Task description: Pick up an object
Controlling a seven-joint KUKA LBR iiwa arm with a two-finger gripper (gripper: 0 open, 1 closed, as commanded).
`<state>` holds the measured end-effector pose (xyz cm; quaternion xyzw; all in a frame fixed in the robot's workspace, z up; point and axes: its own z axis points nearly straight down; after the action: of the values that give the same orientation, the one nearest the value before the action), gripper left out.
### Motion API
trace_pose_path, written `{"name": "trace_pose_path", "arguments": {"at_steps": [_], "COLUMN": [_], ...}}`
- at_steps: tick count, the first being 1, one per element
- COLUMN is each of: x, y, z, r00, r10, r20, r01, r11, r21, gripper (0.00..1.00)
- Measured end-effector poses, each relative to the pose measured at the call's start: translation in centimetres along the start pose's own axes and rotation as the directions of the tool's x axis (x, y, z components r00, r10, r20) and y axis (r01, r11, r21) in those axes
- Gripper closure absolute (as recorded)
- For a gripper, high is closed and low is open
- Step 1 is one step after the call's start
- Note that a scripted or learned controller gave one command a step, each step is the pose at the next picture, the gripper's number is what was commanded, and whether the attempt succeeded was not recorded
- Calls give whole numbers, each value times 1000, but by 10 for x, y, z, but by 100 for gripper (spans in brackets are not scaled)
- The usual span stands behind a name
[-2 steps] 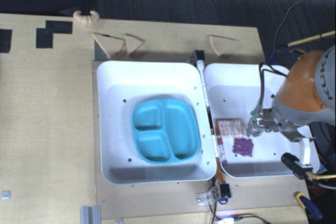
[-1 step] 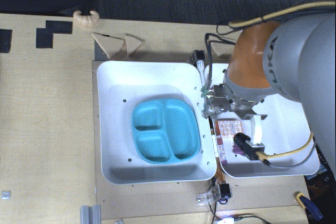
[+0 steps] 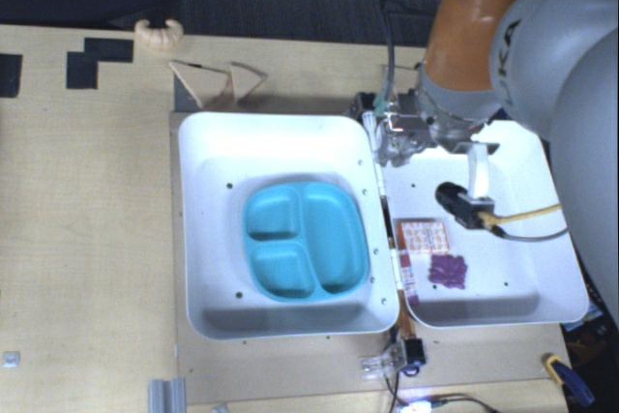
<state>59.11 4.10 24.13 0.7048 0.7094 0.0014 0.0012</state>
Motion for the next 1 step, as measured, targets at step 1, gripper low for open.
{"name": "trace_pose_path", "arguments": {"at_steps": [1], "x": [-89], "y": [-3], "z": [40], "r00": [1000], "r10": [3], "r20": [1], "r01": [-4], "r11": [1000], "r21": [2], "gripper": [100]}}
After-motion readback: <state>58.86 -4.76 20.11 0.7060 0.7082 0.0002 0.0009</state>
